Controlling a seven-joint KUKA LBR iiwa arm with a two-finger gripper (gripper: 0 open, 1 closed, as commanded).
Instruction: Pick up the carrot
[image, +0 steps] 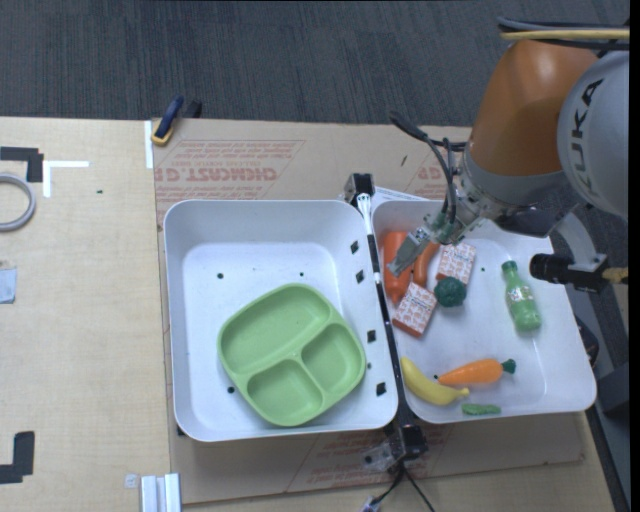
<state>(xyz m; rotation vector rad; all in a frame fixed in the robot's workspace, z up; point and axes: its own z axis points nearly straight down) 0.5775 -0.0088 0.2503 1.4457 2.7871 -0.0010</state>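
Observation:
The carrot (474, 373), orange with a small green top, lies on its side near the front of the right bin (560, 385). It sits just right of a yellow banana (428, 386). My gripper (412, 250) hangs low over the back left part of that bin, well behind the carrot and apart from it. It is right above an orange elongated item (396, 272) by the bin's left wall. Nothing of the carrot is near the gripper.
The right bin also holds two red-and-white boxes (415, 309) (456, 264), a dark green broccoli (451, 292), a green bottle (520, 298) and a small green pod (481, 409). A green divided plate (292, 353) lies in the left bin (200, 300).

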